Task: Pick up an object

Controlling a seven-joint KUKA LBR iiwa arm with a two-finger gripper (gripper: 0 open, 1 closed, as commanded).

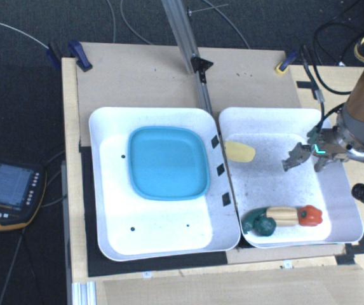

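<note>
Grey fingers of the gripper (pixel 303 157) stand apart with nothing between them, hanging over bare floor at the right of the right bin (pixel 258 116). At the bin's upper left, against its wall, lies a yellow piece (pixel 239 151). Along its lower edge lie a green object (pixel 258 223), a tan cylinder (pixel 282 216) and a red object (pixel 309 216), touching in a row. A blue tray (pixel 168 162) sits in the left bin (pixel 108 189).

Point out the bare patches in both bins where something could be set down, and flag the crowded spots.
Right bin: bare floor in the middle, between the yellow piece at the left wall, the gripper at the right and the toy row along the front wall. That front edge is crowded. Left bin: the blue plate fills the centre; a free strip runs along the front and left, below the plate.
</note>
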